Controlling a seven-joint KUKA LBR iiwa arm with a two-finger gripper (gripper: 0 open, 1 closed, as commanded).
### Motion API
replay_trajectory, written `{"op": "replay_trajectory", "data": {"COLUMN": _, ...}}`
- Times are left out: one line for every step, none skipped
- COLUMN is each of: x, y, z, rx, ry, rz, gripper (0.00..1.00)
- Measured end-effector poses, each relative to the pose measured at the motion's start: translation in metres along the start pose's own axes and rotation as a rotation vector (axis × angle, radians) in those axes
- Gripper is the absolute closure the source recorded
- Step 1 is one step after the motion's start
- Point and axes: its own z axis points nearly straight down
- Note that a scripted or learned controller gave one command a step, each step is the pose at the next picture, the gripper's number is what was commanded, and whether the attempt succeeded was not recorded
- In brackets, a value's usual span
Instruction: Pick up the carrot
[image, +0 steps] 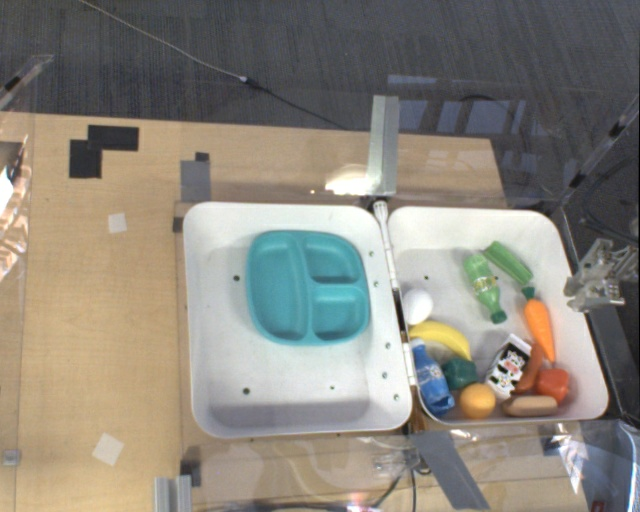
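The carrot (540, 330) is orange with a small green top and lies lengthwise near the right wall of the right bin (440, 240), with its tip pointing toward the front. My gripper (600, 277) hangs at the view's right side, just outside the right bin's right rim. It is to the right of the carrot, slightly farther back, and apart from it. Nothing shows held in it.
Around the carrot lie a green bottle (484, 286), a green pod (510, 263), a black-and-white carton (510, 366), a red tomato (552, 384), a sausage (530, 405), an orange (478, 401), a banana (441, 338), a blue bottle (430, 376) and a white egg (417, 305). The left bin (220, 330) holds a teal divided plate (307, 287).
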Motion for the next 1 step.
{"op": "replay_trajectory", "data": {"x": 0.0243, "y": 0.0485, "z": 0.1353, "rx": -0.009, "ry": 0.025, "rz": 0.118, "gripper": 1.00}}
